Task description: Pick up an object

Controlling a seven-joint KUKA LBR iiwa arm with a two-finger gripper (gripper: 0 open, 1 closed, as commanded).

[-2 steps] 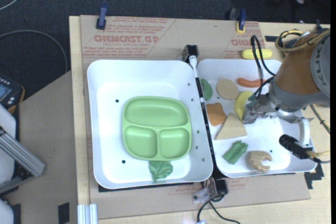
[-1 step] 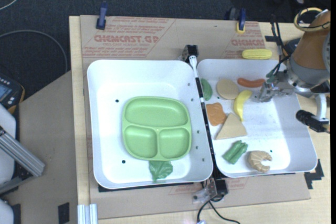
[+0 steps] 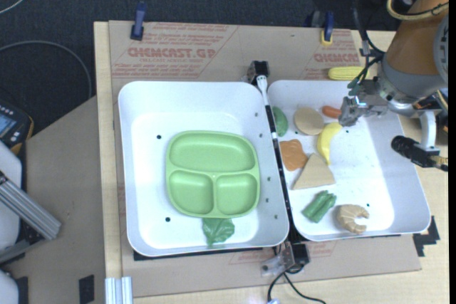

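My gripper [image 3: 350, 111] hangs over the far part of the right bin [image 3: 399, 185], coming in from the right. It sits just right of a small orange-red piece [image 3: 330, 111] and just above the top end of a yellow banana [image 3: 325, 142]. To their left lie a round tan cookie [image 3: 308, 120] and a green piece [image 3: 279, 122] against the bin wall. Nearer the front are an orange slab [image 3: 292, 153], a tan wedge [image 3: 313, 173], green pickles [image 3: 318, 206] and a bread roll [image 3: 352, 218].
The left bin [image 3: 139, 153] holds a green divided plate [image 3: 211, 173] and a green leaf [image 3: 217, 230] at its front. A yellow corn cob [image 3: 344, 72] lies on the board behind the right bin. The right half of the right bin is bare floor.
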